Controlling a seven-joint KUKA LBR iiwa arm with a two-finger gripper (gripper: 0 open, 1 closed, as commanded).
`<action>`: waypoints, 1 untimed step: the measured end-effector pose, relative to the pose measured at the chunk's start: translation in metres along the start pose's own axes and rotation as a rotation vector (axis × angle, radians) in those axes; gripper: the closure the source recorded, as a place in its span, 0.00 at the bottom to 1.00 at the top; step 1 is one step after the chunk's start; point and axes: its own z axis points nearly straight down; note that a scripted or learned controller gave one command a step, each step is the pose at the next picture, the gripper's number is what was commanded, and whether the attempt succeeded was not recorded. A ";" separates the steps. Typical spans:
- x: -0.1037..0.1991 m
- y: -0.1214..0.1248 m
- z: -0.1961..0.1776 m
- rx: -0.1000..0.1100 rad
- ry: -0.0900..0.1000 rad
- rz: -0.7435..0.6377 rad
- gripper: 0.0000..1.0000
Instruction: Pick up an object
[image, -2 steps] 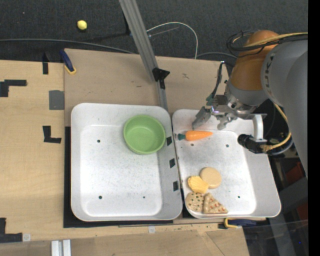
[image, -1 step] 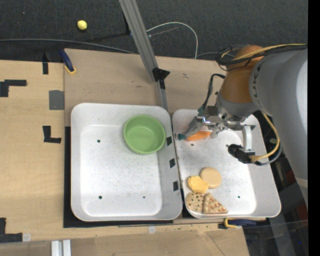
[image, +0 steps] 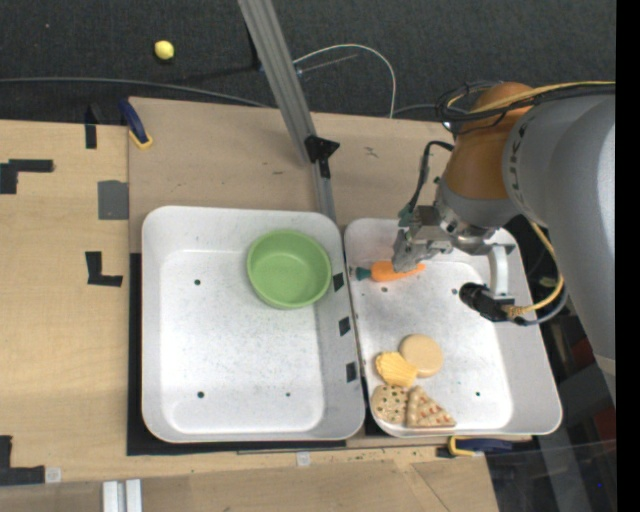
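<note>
An orange carrot-like piece with a green end lies near the back left of the right bin. My gripper is down over its right end, touching or nearly touching it. A green bowl sits upright at the back right of the left bin. At the right bin's front left lie a round beige biscuit, a yellow piece, a round cracker and a pizza-like wedge, packed close together.
A slanted grey pole with a black clamp stands behind the bins. A black cable fitting hangs from the arm over the right bin. A small yellow ball lies on the dark floor at the back left.
</note>
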 end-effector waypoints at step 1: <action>-0.009 -0.002 -0.054 -0.007 -0.001 0.001 1.00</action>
